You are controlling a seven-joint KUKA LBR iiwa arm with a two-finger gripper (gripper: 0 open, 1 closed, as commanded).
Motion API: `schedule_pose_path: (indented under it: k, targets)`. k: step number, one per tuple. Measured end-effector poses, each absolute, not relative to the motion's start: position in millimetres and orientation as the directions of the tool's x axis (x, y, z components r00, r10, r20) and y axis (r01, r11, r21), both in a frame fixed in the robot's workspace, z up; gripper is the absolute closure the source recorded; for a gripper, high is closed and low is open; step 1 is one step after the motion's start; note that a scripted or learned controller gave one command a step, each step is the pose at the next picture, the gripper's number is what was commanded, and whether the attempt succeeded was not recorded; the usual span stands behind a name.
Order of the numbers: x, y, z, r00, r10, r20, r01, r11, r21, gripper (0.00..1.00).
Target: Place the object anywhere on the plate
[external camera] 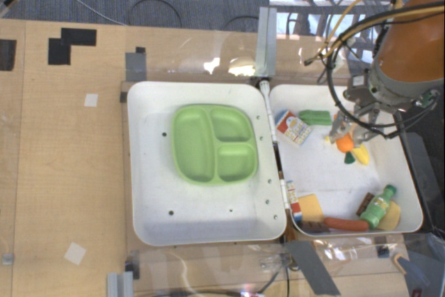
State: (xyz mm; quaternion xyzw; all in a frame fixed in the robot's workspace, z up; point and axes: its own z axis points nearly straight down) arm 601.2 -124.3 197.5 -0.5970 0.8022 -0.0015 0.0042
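The gripper (345, 138) is down in the right bin (410, 177), right over an orange toy (345, 144) (yellow piece (361, 156) beside it). Can't tell how the jaws stand. The green plate (212, 144) sits in the left bin (149, 170).

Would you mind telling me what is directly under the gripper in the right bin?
Under the gripper lie an orange toy and a yellow piece. The gripper covers the orange toy's upper part.

Wooden bench (62, 170), two white bins (149, 219)
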Motion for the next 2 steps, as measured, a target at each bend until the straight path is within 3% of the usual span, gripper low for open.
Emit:
schedule_pose_path:
  k: [1, 2]
  targets:
    - [628.2, -17.0, 185.8, -0.173, -0.985, -0.009, -0.985, 0.173, -0.006, 1.00]
    - [667.5, 53.3, 186.8, -0.118, -0.993, -0.009, -0.993, 0.118, -0.008, 1.00]
